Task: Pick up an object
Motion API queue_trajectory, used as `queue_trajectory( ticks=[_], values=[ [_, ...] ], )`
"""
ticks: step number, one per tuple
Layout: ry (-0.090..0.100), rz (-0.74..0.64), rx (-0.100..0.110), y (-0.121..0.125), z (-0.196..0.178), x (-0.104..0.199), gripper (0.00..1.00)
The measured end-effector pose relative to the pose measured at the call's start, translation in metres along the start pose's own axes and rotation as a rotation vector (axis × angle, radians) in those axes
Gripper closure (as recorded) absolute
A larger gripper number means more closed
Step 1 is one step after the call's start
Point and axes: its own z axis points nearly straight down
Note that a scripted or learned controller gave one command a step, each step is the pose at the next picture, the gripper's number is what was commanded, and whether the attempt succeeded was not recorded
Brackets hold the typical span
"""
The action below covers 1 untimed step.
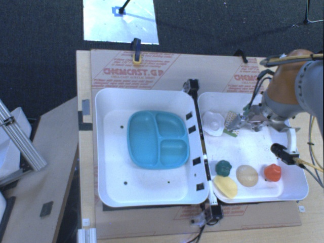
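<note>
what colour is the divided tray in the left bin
Light blue, a sectioned tray, clearest in the camera view.

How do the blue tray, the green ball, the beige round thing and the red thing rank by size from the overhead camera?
1. Blue tray, by far the largest.
2. Beige round thing.
3. Green ball and red thing: they look alike, too close to rank.

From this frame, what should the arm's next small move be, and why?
Probably lower the gripper slightly toward the white cup beside it. It sits at the upper end of the right bin, nothing visibly between its fingers, while the other objects lie along the near edge.
</note>
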Motion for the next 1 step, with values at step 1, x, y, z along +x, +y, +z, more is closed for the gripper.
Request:
queue_trajectory(
  ticks=[1],
  values=[
    [0.002,-0.003,-0.007,0.0032,-0.0151,0.0015,1.00]
  ],
)
